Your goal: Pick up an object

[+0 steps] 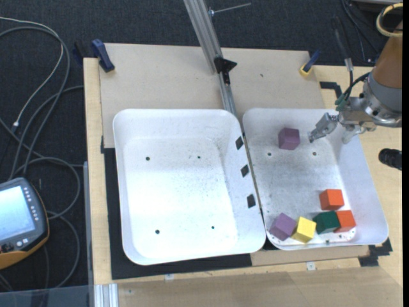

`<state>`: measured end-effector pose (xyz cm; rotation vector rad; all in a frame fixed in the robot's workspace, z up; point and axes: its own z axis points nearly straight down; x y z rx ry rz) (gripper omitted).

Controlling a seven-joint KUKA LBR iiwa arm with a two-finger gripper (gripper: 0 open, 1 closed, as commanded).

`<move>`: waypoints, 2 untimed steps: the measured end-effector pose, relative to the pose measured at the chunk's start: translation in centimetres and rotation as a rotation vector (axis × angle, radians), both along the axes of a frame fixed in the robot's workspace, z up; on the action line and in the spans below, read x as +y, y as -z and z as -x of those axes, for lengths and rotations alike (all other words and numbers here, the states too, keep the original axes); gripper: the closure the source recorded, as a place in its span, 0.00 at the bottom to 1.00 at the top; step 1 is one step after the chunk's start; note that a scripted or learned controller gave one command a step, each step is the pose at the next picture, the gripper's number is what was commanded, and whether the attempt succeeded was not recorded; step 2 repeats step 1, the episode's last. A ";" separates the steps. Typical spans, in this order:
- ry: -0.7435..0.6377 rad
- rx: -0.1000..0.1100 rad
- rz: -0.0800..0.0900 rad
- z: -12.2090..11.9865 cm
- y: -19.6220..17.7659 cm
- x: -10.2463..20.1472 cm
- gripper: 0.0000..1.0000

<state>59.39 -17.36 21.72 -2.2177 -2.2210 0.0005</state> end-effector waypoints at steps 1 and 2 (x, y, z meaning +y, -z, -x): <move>-0.003 0.007 -0.002 -1.7 10.7 5.1 0.00; -0.003 0.007 -0.002 -1.7 10.7 5.1 0.00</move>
